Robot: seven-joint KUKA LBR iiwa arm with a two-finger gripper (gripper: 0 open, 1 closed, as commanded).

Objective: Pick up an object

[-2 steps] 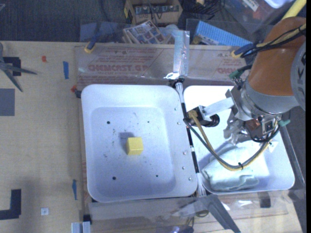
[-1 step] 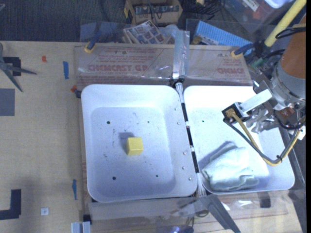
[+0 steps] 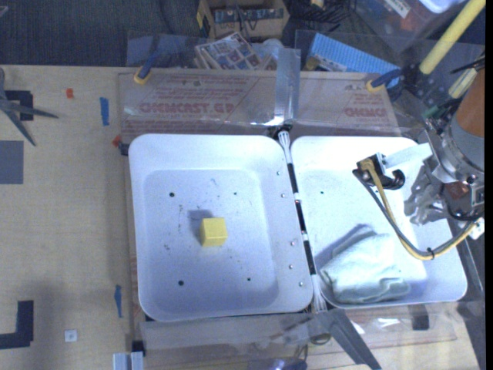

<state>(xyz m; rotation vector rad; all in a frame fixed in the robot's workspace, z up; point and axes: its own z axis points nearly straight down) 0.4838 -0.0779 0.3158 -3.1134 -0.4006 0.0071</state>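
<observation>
A small yellow block (image 3: 213, 231) lies near the middle of the left bin (image 3: 154, 168). A crumpled white cloth (image 3: 362, 272) sits in the near part of the right bin (image 3: 331, 160). My gripper (image 3: 425, 205) hangs over the right bin's right side, above and to the right of the cloth, far from the yellow block. Its metal parts blur into the wrist hardware. A yellow cable (image 3: 393, 214) loops from a black fitting (image 3: 375, 169) down past the gripper.
A raised rim (image 3: 296, 214) separates the two bins. Clear plastic sheeting (image 3: 254, 99) with clamps lies behind them. The wooden bench (image 3: 62, 206) stretches to the left with small blue and black markers. A yellow pole (image 3: 454, 25) leans at the upper right.
</observation>
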